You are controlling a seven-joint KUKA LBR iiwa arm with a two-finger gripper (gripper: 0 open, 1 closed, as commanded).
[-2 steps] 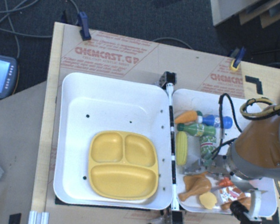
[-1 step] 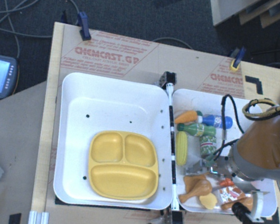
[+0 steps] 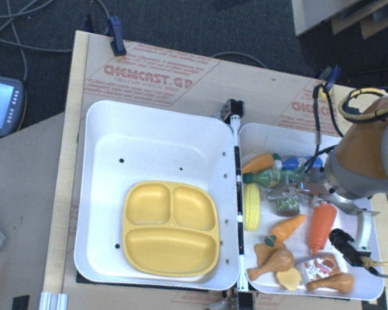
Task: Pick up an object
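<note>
1. Dark carpet and loose cables around a table [image 3: 155, 81] bearing two white bins side by side.
2. Left bin [image 3: 108, 135]: holding a yellow plate [image 3: 170, 228] toward its near edge.
3. Right bin [image 3: 370, 293]: crowded with toy food, so any of it could serve as the object to pick.
4. Corn [image 3: 250, 205] lying along the bin's left wall; carrot [image 3: 287, 226] near the middle, tilted; drumstick [image 3: 271, 263] toward the near left corner, touching other pieces.
5. End effector [image 3: 306, 184] low over the far half of the right bin, just beside a heap of green and blue pieces; hidden under the grey and orange wrist, so cannot tell whether wide or narrow, and nothing seen held.
6. Likely handling, judged by looks: light, hollow, stiff plastic, smooth and a little slippery, not fragile; apt to roll or squirt out of a pinch.
7. Best hold on the carrot: across the thick middle, square to its length, away from the tapering tip.
8. Corn harder to take: too close to the wall for room on both sides.
9. Drumstick: better gripped across the narrow shank than the rounded bulb.
</note>
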